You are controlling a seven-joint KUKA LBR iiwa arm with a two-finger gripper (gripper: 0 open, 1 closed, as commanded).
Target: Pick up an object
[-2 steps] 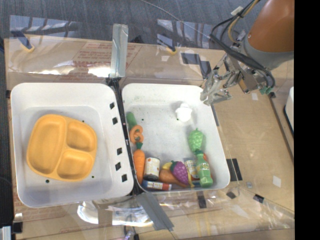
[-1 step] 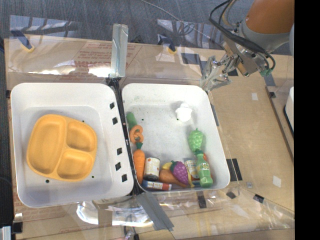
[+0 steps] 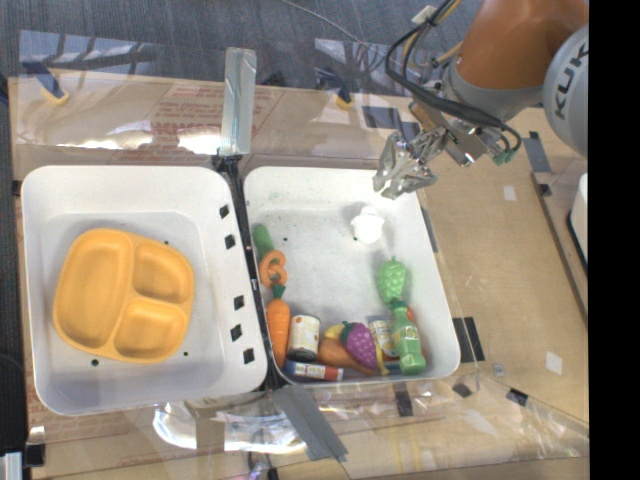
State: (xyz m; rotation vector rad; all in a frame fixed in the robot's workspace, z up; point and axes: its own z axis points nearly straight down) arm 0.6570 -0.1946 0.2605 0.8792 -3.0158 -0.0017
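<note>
Two white bins side by side on the bench. Right bin (image 3: 440,298), near edge: a crowd of toy food. A marker-like tube (image 3: 312,371) lies flat along the near wall, just behind it a small can (image 3: 303,335) and a carrot (image 3: 278,326) upright against the left wall. A purple grape bunch (image 3: 360,344) sits in the middle of the near edge, touching a green bottle (image 3: 408,340) near the near right corner; another small pack (image 3: 381,333) is wedged between them. A green bumpy fruit (image 3: 392,279) lies just behind the bottle, toward the right wall. Along the left wall, an orange ring-shaped piece (image 3: 272,266) and behind it a green pod (image 3: 262,238). A small white ball (image 3: 367,226) rests alone toward the far right part of the bin floor.

Left bin (image 3: 40,188): a yellow divided plate (image 3: 122,295) lies flat, filling the middle.

My gripper (image 3: 402,175) hangs over the far right corner of the right bin, above the rim, apart from every toy, nearest the white ball. Nothing between my fingers; spread or pressed together, cannot tell. Cables loop above the wrist.
</note>
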